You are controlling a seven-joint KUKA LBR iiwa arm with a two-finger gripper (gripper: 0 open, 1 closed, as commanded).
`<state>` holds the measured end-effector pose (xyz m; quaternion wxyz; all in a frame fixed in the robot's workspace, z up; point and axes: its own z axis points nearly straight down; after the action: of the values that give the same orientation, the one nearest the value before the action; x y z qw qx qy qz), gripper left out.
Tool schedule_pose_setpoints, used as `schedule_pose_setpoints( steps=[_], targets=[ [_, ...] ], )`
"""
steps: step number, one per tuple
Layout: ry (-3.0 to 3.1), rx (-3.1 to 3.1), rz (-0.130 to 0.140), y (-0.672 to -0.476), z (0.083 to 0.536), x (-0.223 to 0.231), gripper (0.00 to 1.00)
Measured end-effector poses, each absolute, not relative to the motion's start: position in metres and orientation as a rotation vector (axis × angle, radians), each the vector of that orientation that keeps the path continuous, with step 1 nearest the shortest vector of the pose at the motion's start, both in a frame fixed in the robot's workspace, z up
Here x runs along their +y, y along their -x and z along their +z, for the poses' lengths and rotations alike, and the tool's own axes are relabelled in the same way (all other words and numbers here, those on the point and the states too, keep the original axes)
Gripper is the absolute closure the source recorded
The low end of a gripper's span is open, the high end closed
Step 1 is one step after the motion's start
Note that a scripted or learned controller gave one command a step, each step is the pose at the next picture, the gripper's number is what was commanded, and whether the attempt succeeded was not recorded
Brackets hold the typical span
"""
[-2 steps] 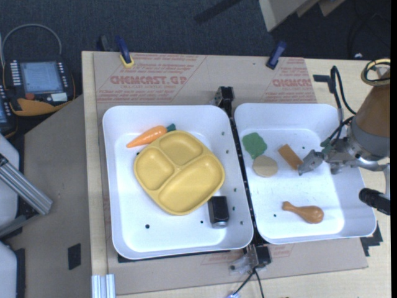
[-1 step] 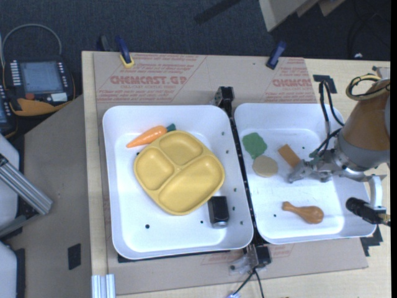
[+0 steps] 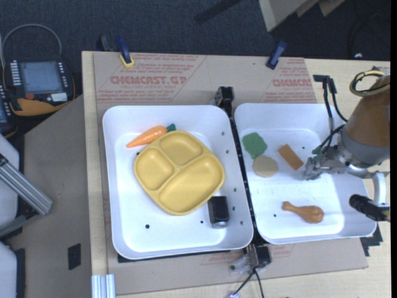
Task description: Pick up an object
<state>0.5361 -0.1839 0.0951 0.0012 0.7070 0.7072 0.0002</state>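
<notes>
Nothing is yet lifted: the metal two-finger gripper (image 3: 310, 170), seemingly narrowed on nothing, is poised beside the tan rectangular block (image 3: 289, 156).

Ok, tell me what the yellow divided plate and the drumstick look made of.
Yellow divided plate: probably moulded plastic, matte, with an even colour and soft rounded ridges. Drumstick: likely a plastic toy, smooth, uniformly tan, with a slight sheen.

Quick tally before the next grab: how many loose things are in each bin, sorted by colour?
Left bin:
Yellow: 1, divided plate
Orange: 1, carrot
Black: 1, small block
Right bin:
Green: 1, flat piece
Beige: 1, round piece
Orange-brown: 2, block, drumstick
Total: 7
</notes>
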Motion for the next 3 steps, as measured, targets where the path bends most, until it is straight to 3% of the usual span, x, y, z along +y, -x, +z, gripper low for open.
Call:
schedule_pose_setpoints(
  steps=[3],
  targets=[
    [-2.215, 2.218, 0.005, -0.530, 0.249, -0.179, 1.00]
  ],
)
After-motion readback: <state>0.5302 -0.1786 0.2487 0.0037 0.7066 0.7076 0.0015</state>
